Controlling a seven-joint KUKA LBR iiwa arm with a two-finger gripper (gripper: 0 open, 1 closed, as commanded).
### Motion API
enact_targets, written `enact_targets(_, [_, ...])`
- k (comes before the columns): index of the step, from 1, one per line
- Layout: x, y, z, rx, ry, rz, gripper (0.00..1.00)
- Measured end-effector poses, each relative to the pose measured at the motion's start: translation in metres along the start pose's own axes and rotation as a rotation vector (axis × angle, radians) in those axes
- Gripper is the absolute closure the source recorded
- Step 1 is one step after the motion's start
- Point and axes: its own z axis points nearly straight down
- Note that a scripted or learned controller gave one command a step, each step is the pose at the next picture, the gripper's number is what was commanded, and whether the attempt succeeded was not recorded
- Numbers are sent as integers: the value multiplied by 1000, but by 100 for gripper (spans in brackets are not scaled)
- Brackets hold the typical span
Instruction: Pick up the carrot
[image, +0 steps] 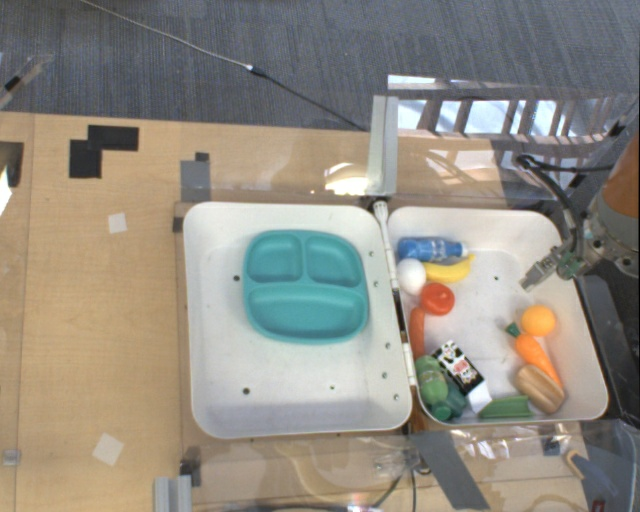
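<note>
The robot arm (618, 200) is cut off by the right edge, so just its wrist end shows. The gripper (545, 271) is small and blurred; its finger spacing cannot be judged. A green vegetable (436, 385) in the right bin (500, 215) is too indistinct to identify. Beside it, print on a small black-and-white carton (458, 365) is unreadable. A cable (170, 38) runs off the top edge.

Open white floor in the middle of the right bin (490, 300), between the left-wall cluster and the right-side items. Carrot (535, 351) hemmed close: orange ball (539, 320) just beyond on the far side, bread roll (541, 388) just nearer, bin wall to the right. Clear from above and from the left. Left bin (215, 400) mostly taken by teal tray (304, 284).
</note>
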Motion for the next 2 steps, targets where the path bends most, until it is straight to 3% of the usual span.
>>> enact_targets(1, [0,-2,3,5,4,1,0])
enact_targets(2, [5,-39,114,2,0,-63,0])
